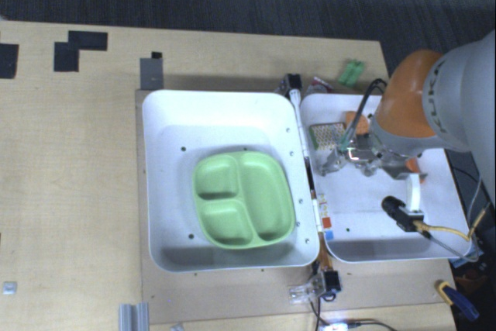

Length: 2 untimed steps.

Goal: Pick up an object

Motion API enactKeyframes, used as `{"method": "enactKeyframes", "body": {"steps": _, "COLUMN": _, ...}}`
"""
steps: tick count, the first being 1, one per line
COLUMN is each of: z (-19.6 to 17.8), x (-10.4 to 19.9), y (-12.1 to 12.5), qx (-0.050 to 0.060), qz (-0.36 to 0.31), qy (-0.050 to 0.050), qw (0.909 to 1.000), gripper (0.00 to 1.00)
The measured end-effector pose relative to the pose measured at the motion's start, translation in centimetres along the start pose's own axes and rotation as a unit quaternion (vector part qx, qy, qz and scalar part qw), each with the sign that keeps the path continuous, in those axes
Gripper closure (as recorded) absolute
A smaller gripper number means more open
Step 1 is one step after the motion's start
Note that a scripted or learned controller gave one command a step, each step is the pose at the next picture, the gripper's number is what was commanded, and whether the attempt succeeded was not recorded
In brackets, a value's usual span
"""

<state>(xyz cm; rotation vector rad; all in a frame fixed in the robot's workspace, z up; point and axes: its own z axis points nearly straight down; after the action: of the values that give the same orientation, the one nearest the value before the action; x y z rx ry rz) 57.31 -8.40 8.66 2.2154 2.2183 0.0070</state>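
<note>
My gripper (338, 159) hangs low over the left part of the right bin (364, 240), with the grey arm and its orange band (407, 101) above it. Just beyond the gripper lies a small flat green-and-grey piece (326, 136), touching or nearly touching the gripper's tip. An orange thing (357, 120) peeks out from under the wrist, and another orange bit (413, 164) shows on the wrist's right side. The arm hides most of the bin's back half.
The left bin (167, 128) holds a light green divided plate (244, 198). Behind the right bin, on the bench, lie a green item (351, 74) and small dark bits (293, 81). The wall between the bins (306, 167) runs close to the gripper's left.
</note>
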Motion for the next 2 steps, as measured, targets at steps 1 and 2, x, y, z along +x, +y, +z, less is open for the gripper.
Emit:
{"method": "enactKeyframes", "body": {"steps": 1, "z": -1.2, "x": 0.1, "y": 0.2, "qx": -0.003, "qz": 0.0, "qy": 0.0, "qw": 1.0, "gripper": 1.0}}
{"method": "enactKeyframes", "body": {"steps": 2, "z": -17.6, "x": -7.5, "y": 9.9, "qx": -0.002, "qz": -0.002, "qy": -0.001, "qw": 1.0, "gripper": 1.0}}
